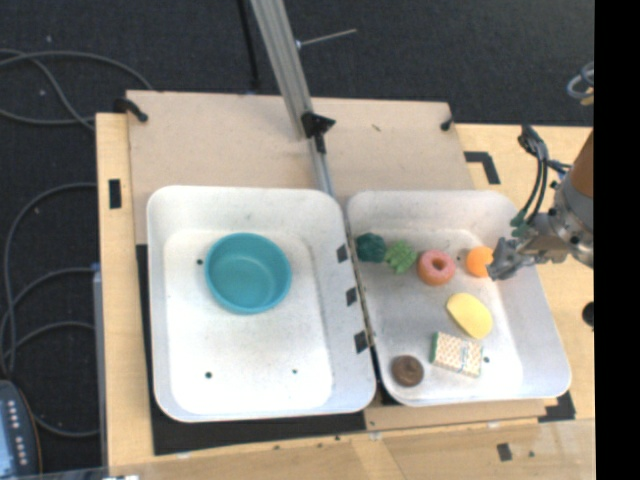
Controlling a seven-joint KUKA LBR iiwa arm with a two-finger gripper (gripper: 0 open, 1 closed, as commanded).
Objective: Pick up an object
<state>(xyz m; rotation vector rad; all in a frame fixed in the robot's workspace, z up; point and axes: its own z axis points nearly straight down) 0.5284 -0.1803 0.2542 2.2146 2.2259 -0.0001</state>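
Two white bins sit side by side on the surface [230,143], seen from the camera view above. The left bin [180,368] has a blue bowl [248,272] in it. The right bin [540,353] has many small things in it. Along its top there is a dark green lump [370,247], a light green lump [402,258], a pink ring [436,267] and an orange ball [479,260]. Lower down lie a yellow lemon shape [469,315], a little speckled box [457,353] and a brown round piece [406,370].

The gripper [503,261] comes in from the right side and sits low at the right bin's upper right part. It is just beside the orange ball, maybe touching it. I cannot tell if the jaws are spread or pressed together, because they are small and dark here. Nothing can be seen pinched between them.

My guess is that the orange ball is the thing to pick up, since it is the closest. To do this well, the jaws should go one on each side of the ball, not on top of it. A ball rolls away easily if it gets pushed from one side. The pink ring is near the ball, so the jaws need to stay off it. Then the squeeze should be gentle and the lift straight up.
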